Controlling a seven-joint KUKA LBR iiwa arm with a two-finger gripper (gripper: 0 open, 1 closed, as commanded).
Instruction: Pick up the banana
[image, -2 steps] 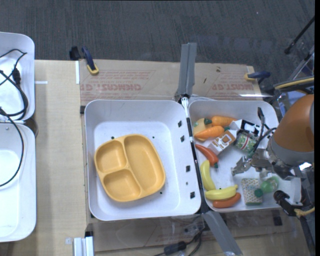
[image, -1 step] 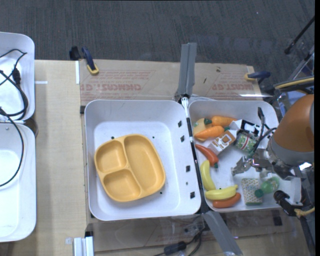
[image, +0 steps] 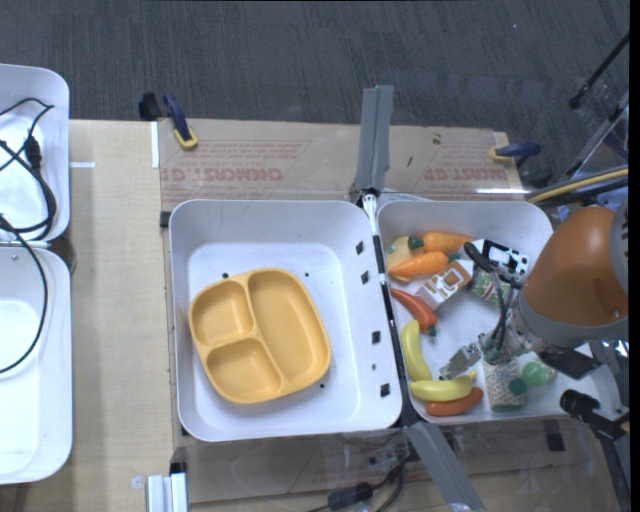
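Banana (image: 418, 365) lies in the right bin (image: 540, 215), against its left wall toward the near corner: long yellow curve running down the wall, then bending right along the near edge. A red-orange sausage-like item (image: 455, 404) touches its lower end, and a red chili-like piece (image: 415, 307) sits just above its upper end.

Gripper (image: 470, 357) is low inside the same bin, just right of the banana's bend, apart from it or barely near; contact not clear. Metal parts of the gripper are cluttered and partly hidden by the arm (image: 580, 275), so cannot tell how wide it stands. Nothing visibly between its tips.

Other stuff in the right bin: two orange carrots (image: 425, 255) at the far left corner, a small white-and-red box (image: 447, 285) near the middle, a black-and-white item (image: 500, 260) farther right, a green-patterned packet (image: 508, 385) at the near right.

Left bin (image: 200, 225) holds a yellow three-compartment plate (image: 260, 335), flat and slightly rotated. Both bins sit side by side on the worktop (image: 110, 300).
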